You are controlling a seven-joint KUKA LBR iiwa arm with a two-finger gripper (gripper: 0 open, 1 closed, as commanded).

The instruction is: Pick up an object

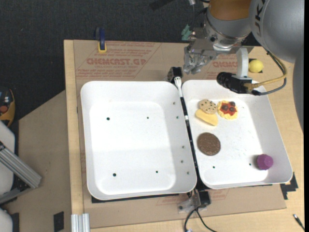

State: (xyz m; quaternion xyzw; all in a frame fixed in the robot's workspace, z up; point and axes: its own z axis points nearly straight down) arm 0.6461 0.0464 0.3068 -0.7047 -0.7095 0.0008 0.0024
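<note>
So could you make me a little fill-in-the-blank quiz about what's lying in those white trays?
1. All the toy foods lie in the ____ bin as the camera sees it.
2. The small object near that bin's lower right corner is coloured ____.
3. The brown round cookie lies ____ the yellow wedge in the picture.
4. The tool hangs over the bench past the bins' ____ edge.

Missing words: right; purple; below; far

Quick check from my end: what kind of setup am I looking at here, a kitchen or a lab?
Most likely a lab test bench, not a kitchen: two white bins clamped on a board, toy food like a brown cookie and mini pizza, and cables running to the gripper.
</note>
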